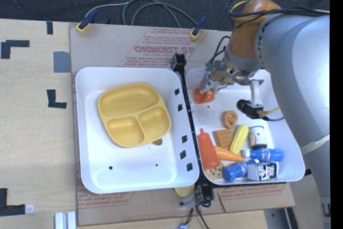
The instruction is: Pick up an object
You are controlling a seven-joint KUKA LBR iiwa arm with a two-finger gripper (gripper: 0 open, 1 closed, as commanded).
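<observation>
My gripper (209, 87) reaches down into the far left corner of the right bin (292, 154). A small red-orange object (203, 96) lies right at its tip, touching or nearly touching it. I cannot make out whether the object is held. Further toys lie in the near half of this bin: a pretzel (230, 118), an orange bottle (207, 148), a corn cob (239, 138), a carrot (231, 155), a blue bottle (266, 155) and a small carton (262, 171).
A yellow divided plate (134, 114) fills the far part of the left bin (86, 131), with a small brown piece (157, 141) at its near edge. The black divider (185, 115) between the bins runs just left of the gripper. The grey arm (300, 78) covers the right bin's far right side.
</observation>
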